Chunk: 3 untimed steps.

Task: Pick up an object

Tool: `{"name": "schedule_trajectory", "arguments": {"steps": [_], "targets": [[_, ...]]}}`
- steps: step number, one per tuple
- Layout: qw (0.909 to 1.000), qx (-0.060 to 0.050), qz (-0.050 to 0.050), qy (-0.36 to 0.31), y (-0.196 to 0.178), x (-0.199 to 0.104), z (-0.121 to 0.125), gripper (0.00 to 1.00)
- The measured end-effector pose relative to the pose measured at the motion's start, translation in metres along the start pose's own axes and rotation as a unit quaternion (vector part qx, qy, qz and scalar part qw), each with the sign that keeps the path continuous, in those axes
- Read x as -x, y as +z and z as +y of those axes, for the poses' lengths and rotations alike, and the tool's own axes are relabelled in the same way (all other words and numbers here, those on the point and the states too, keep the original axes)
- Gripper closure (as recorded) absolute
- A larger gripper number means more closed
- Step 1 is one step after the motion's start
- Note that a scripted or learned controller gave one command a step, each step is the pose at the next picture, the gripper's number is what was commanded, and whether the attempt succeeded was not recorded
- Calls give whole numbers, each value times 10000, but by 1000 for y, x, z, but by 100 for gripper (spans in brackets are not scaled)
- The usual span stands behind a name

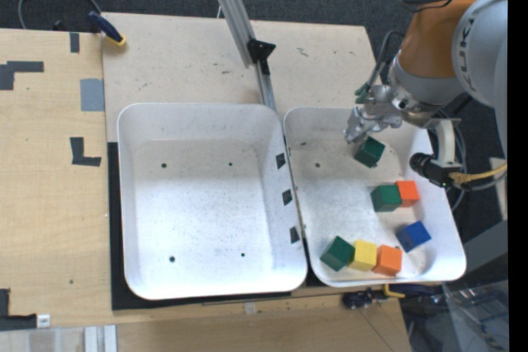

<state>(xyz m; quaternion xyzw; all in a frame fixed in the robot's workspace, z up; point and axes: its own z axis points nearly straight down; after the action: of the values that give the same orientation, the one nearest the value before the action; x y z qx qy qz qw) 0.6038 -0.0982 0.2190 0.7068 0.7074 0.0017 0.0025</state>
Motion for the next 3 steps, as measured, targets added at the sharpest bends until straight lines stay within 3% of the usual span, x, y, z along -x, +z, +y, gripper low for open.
{"name": "schedule_trajectory", "arguments": {"steps": [1, 3], "targets": [[10000, -17, 4, -2, -30, 0, 1, 100], [10000, -46, 12, -28, -6, -103, -20, 100]]}}
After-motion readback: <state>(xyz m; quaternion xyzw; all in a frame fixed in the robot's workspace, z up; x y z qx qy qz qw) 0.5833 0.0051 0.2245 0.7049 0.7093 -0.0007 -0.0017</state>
